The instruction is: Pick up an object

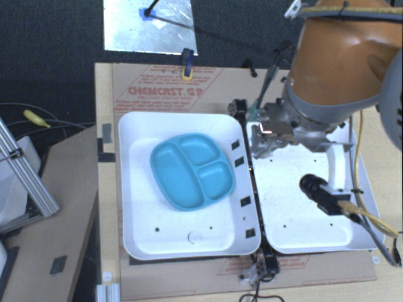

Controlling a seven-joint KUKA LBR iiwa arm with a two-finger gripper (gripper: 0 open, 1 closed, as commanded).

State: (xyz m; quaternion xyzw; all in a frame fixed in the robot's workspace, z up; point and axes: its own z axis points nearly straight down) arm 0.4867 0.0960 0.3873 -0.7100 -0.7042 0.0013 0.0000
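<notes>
A light blue divided plate [192,170] lies flat in the middle of the left bin [141,231]. My gripper [259,145] hangs low over the far left corner of the right bin [302,234], close to the wall between the two bins. The wrist and the orange band [343,43] above it hide most of the gripper. I cannot make out anything held in it. The plate is apart from the gripper, to its left.
Both bins rest on a cardboard sheet [170,90]. A silvery sheet [148,17] lies at the back, and an aluminium frame [25,175] stands at the left. A small faint ring [195,236] shows on the left bin's floor near the front.
</notes>
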